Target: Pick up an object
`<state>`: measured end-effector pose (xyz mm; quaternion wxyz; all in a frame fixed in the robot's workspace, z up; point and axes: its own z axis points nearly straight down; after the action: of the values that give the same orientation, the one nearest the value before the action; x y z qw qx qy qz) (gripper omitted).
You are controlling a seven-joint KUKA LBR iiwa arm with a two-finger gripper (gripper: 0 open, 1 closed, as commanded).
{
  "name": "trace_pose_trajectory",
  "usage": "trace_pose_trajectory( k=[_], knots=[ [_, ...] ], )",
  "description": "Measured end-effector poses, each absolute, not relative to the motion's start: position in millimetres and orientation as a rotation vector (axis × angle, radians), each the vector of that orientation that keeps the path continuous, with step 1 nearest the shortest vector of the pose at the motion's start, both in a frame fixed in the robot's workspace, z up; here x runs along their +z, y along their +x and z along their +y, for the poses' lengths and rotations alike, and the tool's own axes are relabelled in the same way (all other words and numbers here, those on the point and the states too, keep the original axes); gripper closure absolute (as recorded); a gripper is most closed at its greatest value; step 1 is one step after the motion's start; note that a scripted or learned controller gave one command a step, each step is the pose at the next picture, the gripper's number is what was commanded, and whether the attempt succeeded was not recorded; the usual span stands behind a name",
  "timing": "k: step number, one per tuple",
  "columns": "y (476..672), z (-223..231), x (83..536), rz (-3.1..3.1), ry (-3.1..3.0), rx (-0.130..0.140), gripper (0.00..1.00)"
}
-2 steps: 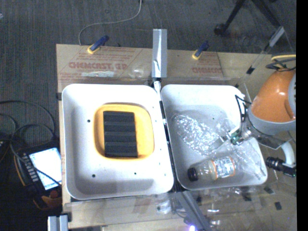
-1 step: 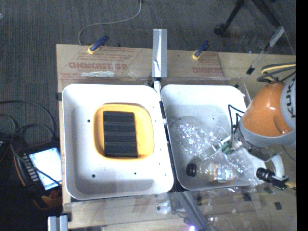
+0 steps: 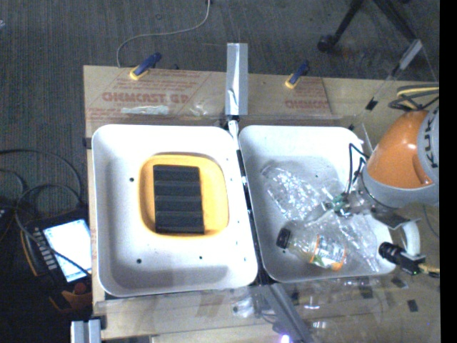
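1. Gripper [image 3: 343, 204] hung low over the right bin [image 3: 300, 138]; grip state couldn't be told.
2. Bottle [image 3: 314, 245] lay near it among clear plastic [image 3: 289, 188].
3. Approach step, likely; next calls for centring over the bottle.

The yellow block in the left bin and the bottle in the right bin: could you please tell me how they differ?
The yellow block is opaque, squarish and carries a black ribbed pad; the bottle is clear, elongated and labelled. The yellow block lies alone in the left bin; the bottle lies on its side among crumpled clear plastic in the right bin. Both rest on a bin floor.
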<state>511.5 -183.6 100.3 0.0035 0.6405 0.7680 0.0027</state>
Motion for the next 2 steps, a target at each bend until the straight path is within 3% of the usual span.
trace_pose_trajectory(
  k=[1, 2],
  knots=[
    [571.1, -209.4, 94.0, 2.211, 2.226, 0.018, 0.0],
    [503.7, -186.5, 95.3, 2.285, 2.112, 0.023, 0.0]
  ],
)
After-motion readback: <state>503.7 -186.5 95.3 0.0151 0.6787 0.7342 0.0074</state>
